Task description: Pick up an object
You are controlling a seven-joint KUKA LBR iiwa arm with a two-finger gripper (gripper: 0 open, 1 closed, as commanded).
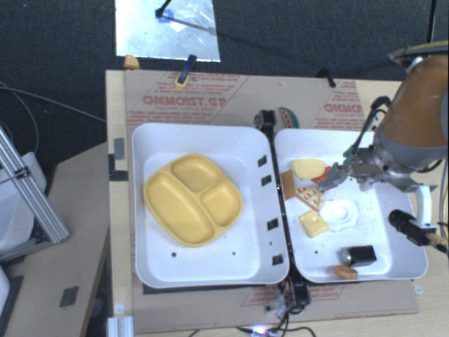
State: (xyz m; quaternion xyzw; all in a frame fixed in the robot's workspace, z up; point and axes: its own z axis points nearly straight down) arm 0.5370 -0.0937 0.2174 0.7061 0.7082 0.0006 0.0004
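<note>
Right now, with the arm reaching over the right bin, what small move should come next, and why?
Probably a short descent onto the nearest piece. The gripper hangs over the right bin beside the pale yellow piece and an orange-red piece, with nothing visibly between its fingers. Whether it already touches them is unclear, so lowering slowly seems the safer choice.

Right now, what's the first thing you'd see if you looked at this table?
A big yellow divided tray sits in the middle of the left bin. In the right bin the grey and orange arm reaches over a jumble of toy food, like a yellow cheese block and a fried egg.
</note>
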